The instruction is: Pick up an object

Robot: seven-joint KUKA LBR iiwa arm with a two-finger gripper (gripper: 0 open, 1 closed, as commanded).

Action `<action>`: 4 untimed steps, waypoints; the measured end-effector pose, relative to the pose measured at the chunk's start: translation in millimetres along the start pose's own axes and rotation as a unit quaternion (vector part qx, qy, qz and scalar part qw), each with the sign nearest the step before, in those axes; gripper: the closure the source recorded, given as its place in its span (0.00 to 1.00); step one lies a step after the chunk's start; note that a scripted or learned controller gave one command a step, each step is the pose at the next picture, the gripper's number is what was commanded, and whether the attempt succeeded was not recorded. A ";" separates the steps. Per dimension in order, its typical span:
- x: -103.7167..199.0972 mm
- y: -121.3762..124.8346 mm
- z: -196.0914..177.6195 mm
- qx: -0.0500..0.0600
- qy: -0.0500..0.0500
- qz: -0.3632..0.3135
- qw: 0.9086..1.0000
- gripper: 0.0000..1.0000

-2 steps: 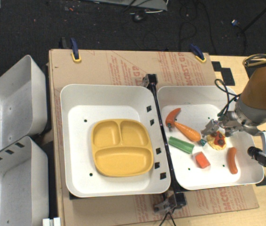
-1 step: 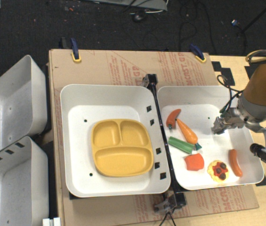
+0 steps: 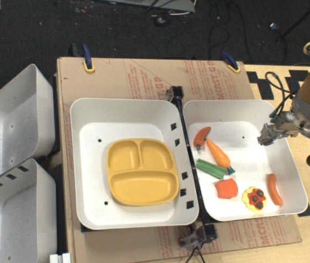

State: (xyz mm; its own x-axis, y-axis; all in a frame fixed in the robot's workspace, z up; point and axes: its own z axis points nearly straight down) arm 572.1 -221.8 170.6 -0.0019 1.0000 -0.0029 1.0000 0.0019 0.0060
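Note:
The right bin [image 3: 237, 116] holds toy food. An orange carrot [image 3: 218, 153] lies near its middle, with a small red-orange pepper [image 3: 201, 136] just up-left of it. A green piece [image 3: 211, 169] lies below the carrot. A red-orange chunk [image 3: 227, 188] sits lower down, beside a yellow pizza slice with dark spots [image 3: 254, 198]. A red sausage [image 3: 275, 189] lies at the bin's right side. My gripper [image 3: 268, 135] hangs over the right bin's upper right part, apart from all the pieces and above the sausage in the picture.
The left bin [image 3: 89, 147] carries a yellow divided plate [image 3: 142, 171]. A black divider [image 3: 185, 147] runs between the bins. Two white tubs [image 3: 12, 125] stand off the bench's left edge. Cables cross the dark floor behind.

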 end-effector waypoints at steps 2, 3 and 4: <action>3.5 -1.7 -114.9 0.000 0.000 -0.001 1.000 1.00; 56.8 10.2 -117.7 0.002 0.002 -0.003 1.000 1.00; 113.5 23.4 -98.9 0.004 0.002 -0.003 1.000 1.00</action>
State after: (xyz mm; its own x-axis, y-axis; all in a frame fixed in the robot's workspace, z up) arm 594.7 -107.9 269.3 -0.0078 1.0000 0.0011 1.0000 0.0078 -0.0011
